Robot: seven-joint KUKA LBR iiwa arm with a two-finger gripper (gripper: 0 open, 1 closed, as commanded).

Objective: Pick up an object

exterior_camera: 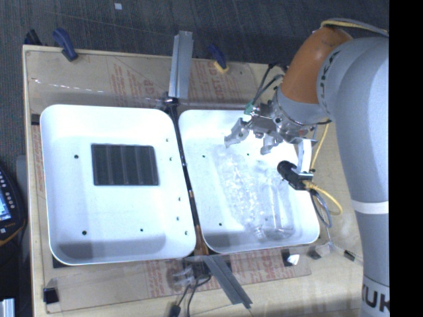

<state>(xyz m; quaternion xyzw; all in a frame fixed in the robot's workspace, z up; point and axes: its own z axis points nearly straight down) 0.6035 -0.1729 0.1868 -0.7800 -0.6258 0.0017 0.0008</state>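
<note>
Tool [253, 137]: fingers spread wide, holding nothing, over the right bin [205, 177].
Clear plastic bottle [261, 200]: lies in this bin, toward 6 o'clock from the tool.
Long axis: about 11 to 5 o'clock.

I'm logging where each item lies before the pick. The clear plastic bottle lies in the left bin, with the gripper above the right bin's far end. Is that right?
Not quite. The camera view shows the clear plastic bottle lying in the right bin, not the left bin, which holds a dark ribbed tray. The gripper is above the right bin's far end, as you said.
</note>
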